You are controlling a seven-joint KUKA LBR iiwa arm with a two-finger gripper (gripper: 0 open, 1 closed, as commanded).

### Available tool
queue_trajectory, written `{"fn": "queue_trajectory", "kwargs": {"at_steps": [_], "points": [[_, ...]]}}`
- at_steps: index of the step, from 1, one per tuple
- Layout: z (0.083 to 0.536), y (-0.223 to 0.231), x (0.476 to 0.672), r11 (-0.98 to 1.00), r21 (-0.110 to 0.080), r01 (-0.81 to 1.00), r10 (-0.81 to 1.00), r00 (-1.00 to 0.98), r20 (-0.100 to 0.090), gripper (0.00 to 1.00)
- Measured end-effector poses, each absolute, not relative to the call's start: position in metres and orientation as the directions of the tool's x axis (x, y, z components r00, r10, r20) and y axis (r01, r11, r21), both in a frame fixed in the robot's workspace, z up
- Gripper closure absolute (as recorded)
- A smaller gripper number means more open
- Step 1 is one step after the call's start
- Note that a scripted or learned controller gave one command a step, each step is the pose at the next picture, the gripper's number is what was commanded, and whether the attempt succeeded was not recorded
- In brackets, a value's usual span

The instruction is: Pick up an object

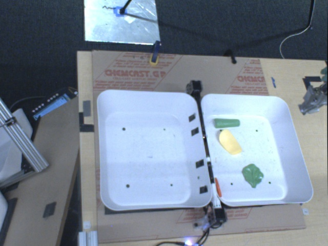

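The right bin [293,137] holds three objects. A green cylinder [226,122] lies on its side near the bin's far left. Just in front of it rests a yellow oval piece [230,142]. A crumpled green object [252,175] sits nearer the front, towards the middle. A thin orange stick [218,187] lies along the bin's left wall at the front. My gripper [311,100] shows as a small grey shape at the right edge of the view, beyond the right bin's far right corner and well apart from all the objects.
The left bin [148,152] stands beside the right one, joined by a black-clipped divider [201,147]. Both rest on a cardboard sheet [133,70]. A shiny metal plate [120,14] lies at the back, and a white cable [297,32] runs at the back right.
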State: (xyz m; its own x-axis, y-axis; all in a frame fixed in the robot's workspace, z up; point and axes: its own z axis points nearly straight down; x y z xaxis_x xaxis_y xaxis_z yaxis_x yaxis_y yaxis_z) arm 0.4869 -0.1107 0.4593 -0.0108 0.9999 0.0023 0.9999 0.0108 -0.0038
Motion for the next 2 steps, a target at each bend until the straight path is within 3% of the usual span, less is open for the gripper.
{"fn": "queue_trajectory", "kwargs": {"at_steps": [1, 2], "points": [[0.486, -0.072, 0.534, 0.010, 0.007, 1.000, 1.000, -0.010, -0.001, 1.00], [0.529, -0.056, 0.500, 0.006, 0.008, 1.000, 1.000, -0.006, 0.000, 1.00]]}}
